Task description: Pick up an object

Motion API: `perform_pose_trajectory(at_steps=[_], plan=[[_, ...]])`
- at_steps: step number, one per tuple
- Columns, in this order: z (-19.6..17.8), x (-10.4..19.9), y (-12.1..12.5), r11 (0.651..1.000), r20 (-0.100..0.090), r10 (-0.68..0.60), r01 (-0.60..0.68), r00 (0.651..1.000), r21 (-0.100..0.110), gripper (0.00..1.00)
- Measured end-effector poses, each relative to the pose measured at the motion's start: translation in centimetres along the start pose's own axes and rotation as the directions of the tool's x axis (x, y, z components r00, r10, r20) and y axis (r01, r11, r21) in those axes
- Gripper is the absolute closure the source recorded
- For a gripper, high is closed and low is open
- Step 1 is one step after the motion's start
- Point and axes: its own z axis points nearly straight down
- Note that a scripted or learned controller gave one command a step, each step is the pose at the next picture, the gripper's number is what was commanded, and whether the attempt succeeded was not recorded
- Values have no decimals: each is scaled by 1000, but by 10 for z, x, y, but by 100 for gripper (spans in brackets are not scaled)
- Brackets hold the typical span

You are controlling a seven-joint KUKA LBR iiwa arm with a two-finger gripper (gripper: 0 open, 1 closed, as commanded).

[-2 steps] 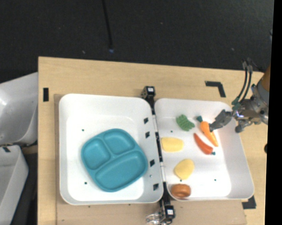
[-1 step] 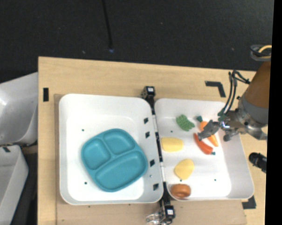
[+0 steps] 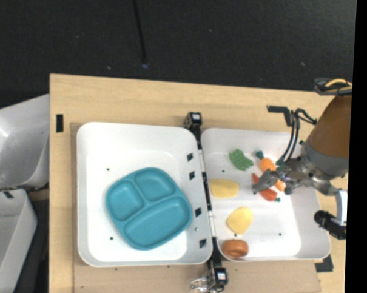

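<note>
Gripper (image 3: 268, 180) low in the right bin (image 3: 288, 244), over the orange and red toy pieces (image 3: 268, 192) it seems set to grasp; cannot tell if anything is pinched. Yellow pieces (image 3: 224, 188) lie nearby, teal divided plate (image 3: 147, 207) in the left bin (image 3: 91, 169)

Light wooden bench (image 3: 131, 98): bears two shallow white bins side by side, left bin (image 3: 87, 187) and right bin (image 3: 289, 238), edges touching.

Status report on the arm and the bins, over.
Gripper low in right bin, over the orange and red pieces. Grasp unconfirmed. Green piece and two yellow pieces close by; blue tray sits in left bin.
</note>
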Motion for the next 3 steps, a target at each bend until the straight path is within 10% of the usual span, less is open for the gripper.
perform_pose_trajectory(at_steps=[1, 2, 3], plan=[[54, -11, 4, 1000, 0, 0, 0, 1000, -1, 0], [40, -11, 6, 1000, 1, 3, -3, 1000, -8, 100], [-6, -6, 10, 1000, 1, -4, 4, 1000, -10, 100]])
